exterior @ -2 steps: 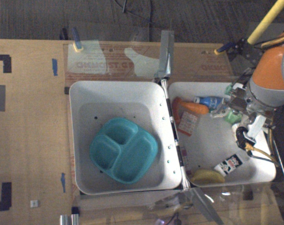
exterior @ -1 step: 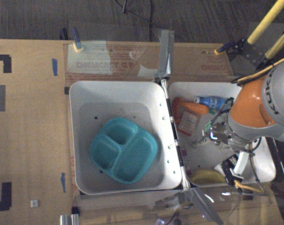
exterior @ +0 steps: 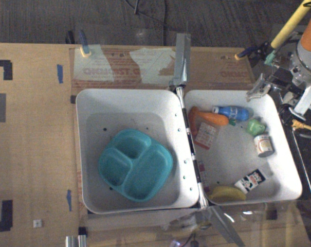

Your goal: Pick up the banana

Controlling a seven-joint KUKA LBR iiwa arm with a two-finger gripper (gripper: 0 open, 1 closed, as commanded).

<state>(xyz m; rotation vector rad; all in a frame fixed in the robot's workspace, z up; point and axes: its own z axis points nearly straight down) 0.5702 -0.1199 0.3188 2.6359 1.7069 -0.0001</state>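
The banana lies in the right bin, tight against that bin's near wall and close to its near-left corner. It shows as a short, plump, pale-yellow curve lying flat, its long side running along the wall, with a slightly darker tip toward the divider between the bins. Just to its right — close, perhaps touching — lies a small black-and-white carton, tilted on a diagonal.

Further back in the same bin, an orange carrot rests near the far-left corner with a blue bottle beside it along the far wall. A flat pink-and-white packet lies just in front of the carrot. Toward the right wall sit a small green object and, just in front of it, a small jar with a pale lid.

The left bin holds a teal divided plate, set toward its near-right part, with three compartments.

The arm enters at the bench's far-right corner, above and outside the right bin's far-right corner — well apart from the banana. The tool hangs there as a cluster of grey metal parts; whether it is released or clenched I cannot tell, and nothing is visibly between its parts.
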